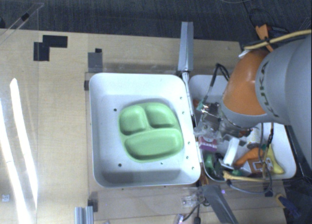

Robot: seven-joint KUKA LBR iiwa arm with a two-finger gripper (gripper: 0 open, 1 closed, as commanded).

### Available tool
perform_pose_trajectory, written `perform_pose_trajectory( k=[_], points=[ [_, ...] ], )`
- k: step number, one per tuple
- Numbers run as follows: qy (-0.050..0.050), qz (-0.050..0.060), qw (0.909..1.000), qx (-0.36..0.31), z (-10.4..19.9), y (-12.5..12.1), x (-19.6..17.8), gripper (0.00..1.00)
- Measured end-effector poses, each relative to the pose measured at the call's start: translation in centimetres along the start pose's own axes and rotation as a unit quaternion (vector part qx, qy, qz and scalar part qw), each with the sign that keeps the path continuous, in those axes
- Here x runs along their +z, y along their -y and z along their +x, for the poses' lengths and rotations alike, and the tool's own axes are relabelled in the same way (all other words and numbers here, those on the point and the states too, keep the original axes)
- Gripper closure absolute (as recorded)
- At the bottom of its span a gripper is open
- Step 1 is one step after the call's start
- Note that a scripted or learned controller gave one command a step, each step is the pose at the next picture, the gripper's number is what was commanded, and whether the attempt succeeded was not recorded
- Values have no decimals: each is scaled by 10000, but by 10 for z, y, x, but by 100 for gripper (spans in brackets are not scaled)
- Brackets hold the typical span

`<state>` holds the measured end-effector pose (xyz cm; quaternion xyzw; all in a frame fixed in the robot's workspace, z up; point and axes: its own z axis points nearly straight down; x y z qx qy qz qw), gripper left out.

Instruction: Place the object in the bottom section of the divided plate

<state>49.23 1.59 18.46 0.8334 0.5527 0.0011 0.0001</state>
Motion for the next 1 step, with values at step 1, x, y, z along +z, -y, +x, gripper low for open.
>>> perform_pose_trajectory(
  k=[1],
  points=[
    [-4, -24, 9999, -139, 38, -43, -97, 100]
  ],
)
